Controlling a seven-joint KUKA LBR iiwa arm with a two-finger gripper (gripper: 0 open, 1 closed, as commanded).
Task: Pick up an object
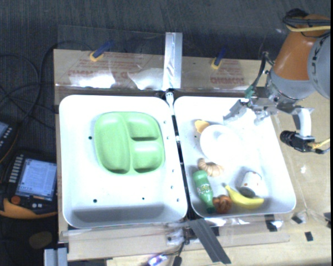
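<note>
I hang my gripper [246,112] over the far right corner of the right bin [286,173], with my arm reaching in from the right and the orange band above the wrist. My two fingers stand apart and nothing sits between them, so I hold nothing. I judge that I am poised high over the bin, before choosing where to come down.

The left bin [72,204] bears only a green divided tray [129,141], lying flat in its middle; I judge it too broad for my fingers. The small things are gathered in the right bin, which is why I hover there. A white plate [219,141] lies just below and to the left of my fingers, with a small yellow-orange thing [200,126] tucked at its far left edge. Further toward the near wall lie a tan pastry-like piece [210,167], a green bottle [202,185], a dark reddish thing [222,204], a banana [245,199] and a white cup-like thing [251,179] touching the banana.

The plate is nearest my gripper; the bottle and banana lie well apart from it, near the front. They crowd each other, so a descent there could catch a neighbour.
</note>
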